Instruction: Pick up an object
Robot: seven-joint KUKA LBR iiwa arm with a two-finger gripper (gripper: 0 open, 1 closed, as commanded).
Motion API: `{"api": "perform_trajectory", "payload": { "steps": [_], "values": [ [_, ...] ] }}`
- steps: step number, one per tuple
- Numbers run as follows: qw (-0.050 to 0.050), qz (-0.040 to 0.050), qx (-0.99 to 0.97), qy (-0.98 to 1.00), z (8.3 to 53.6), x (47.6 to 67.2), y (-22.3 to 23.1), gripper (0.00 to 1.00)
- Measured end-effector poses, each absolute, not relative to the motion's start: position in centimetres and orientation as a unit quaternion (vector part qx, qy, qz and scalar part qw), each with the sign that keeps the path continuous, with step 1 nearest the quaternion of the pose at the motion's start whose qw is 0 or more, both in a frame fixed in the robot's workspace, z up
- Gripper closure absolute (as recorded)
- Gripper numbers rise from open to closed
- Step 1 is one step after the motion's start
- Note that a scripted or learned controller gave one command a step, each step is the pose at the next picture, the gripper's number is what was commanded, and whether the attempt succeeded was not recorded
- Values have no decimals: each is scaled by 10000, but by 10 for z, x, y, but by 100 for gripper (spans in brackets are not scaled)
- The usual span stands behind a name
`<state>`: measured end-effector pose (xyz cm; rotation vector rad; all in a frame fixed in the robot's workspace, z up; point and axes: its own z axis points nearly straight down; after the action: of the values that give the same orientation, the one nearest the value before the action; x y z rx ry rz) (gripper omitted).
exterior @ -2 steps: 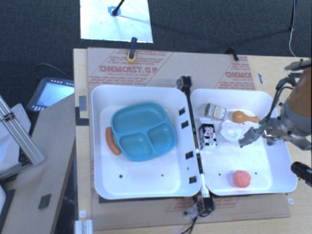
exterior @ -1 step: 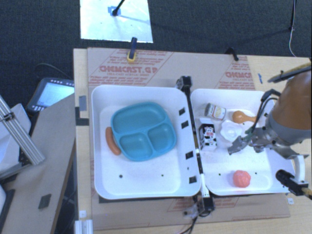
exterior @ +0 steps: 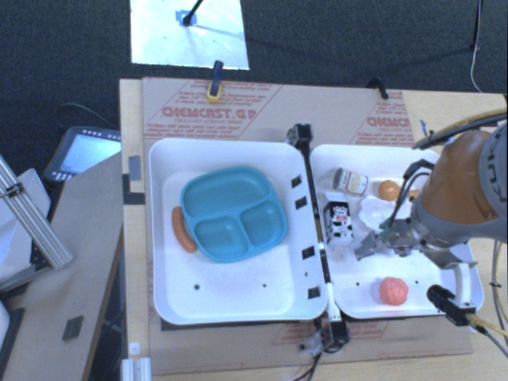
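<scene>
Jaws: my jaws [exterior: 373, 244] hang low in the right bin [exterior: 452, 153], near its middle; the view is too blurred there for me to tell their state.
Under the jaws: a white crumpled piece [exterior: 375, 210] lies just toward the bin's back edge from them; I think they are not on it, though the blur leaves that unsure.
Black-and-white box: the small printed box [exterior: 340, 221] sits by the bin's left wall, just beside my jaws.
Pink ball: a pink ball [exterior: 393, 290] rests near the bin's front edge, apart from the jaws.
Orange ball: an orange ball [exterior: 389, 189] lies toward the back edge, next to a small packet [exterior: 351, 181].
My arm: my arm [exterior: 464, 193] covers the bin's right side.
Left bin: the left bin [exterior: 171, 292] holds a blue divided tray [exterior: 234, 213] at its middle and a sausage [exterior: 183, 228] touching the tray's left edge.
Desk: both bins sit on a cardboard sheet [exterior: 254, 109] on the desk [exterior: 131, 117].
</scene>
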<state>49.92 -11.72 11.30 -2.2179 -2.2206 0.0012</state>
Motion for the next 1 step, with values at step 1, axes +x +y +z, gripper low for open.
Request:
{"api": "perform_trajectory", "payload": {
  "steps": [1],
  "values": [
    [-9,-7,-7069,-7074,126,500,-118,100]
  ]
}}
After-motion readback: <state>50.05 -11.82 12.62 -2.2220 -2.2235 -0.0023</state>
